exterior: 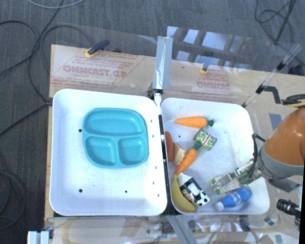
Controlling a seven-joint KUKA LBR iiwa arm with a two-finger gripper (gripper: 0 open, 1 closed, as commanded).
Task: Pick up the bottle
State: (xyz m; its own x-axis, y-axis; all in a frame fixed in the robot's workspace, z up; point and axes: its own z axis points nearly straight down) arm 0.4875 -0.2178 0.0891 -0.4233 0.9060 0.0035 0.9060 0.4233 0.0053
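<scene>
— Where is the bottle (235,198) found?

— It is seen lying on its side in the right bin (232,113), near the front right corner, just below and beside the gripper (231,180). A clear, rounded plastic body is shown, with a blue middle and a pale end.

— Which way is it pointed?

— Its long axis is laid at a slant, the pale end toward the bin's front left and the blue part up toward the right wall. Which end carries the cap cannot be told.

— And the gripper?

— A slim greenish and white form is seen reaching in from the arm (286,142), whose smooth orange and grey shell is cut off at the right edge. Whether the gripper is apart or closed cannot be told; nothing is seen clamped in it, and contact with the bottle cannot be judged.

— What lies beyond it?

— To the gripper's left a black-and-white patterned item (194,191) is rested against a yellow banana (180,199). Farther up and left, two tapered orange carrots (192,121) and a small green-labelled can (204,140) are spread about. A reddish piece (168,145) is partly hidden by the wall between the bins. In the left bin (66,154), well apart from the gripper, a smooth teal tray (115,137) with three compartments is laid flat.
</scene>
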